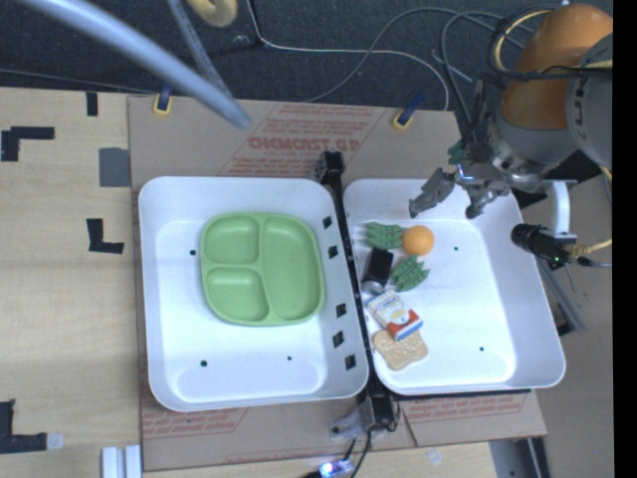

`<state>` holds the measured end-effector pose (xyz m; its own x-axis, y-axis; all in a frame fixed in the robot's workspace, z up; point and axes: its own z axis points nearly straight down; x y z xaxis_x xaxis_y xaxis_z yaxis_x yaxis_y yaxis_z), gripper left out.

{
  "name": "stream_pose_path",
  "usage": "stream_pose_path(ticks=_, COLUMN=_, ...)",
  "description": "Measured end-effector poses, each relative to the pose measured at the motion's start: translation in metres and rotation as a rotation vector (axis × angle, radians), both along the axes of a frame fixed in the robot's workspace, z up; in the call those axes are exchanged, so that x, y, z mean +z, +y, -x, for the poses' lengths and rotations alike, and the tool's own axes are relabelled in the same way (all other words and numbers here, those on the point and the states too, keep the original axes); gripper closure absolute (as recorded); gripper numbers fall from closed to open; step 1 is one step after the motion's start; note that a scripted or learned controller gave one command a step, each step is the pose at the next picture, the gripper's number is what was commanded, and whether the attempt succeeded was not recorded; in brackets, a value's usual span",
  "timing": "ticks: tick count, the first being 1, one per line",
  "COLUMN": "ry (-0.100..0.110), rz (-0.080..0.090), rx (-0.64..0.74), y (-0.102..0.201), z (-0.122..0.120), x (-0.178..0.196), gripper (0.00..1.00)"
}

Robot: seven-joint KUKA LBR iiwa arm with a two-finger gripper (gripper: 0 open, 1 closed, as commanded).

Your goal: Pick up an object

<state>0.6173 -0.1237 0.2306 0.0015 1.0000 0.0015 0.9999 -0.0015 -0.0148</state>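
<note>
- One camera view: gripper (453, 195) spread, pinching nothing, hovering over right bin's (518, 297) far edge.
- Orange ball (419, 240) in that bin, just left of and nearer than gripper; green pieces (396, 252) touching it.

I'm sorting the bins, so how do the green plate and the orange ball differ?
The green plate is flat, wide and split into compartments; the orange ball is small and round. The plate lies alone in the left bin; the ball sits among other small things in the right bin. Neither is held.
</note>
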Motion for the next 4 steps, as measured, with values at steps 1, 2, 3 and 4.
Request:
stream_pose_path(ticks=1, ry=-0.013, rz=0.002, rx=0.003, y=0.0, z=-0.003, x=0.008, gripper=0.0)
stream_pose_path(ticks=2, ry=-0.008, rz=0.002, rx=0.003, y=-0.001, z=-0.001, x=-0.056, gripper=0.0)
stream_pose_path(ticks=3, ry=-0.008, rz=0.001, rx=0.002, y=0.006, z=0.005, x=-0.117, gripper=0.0)
stream_pose_path(ticks=4, ry=-0.038, rz=0.007, rx=0.001, y=0.005, z=-0.002, x=-0.126, gripper=0.0)
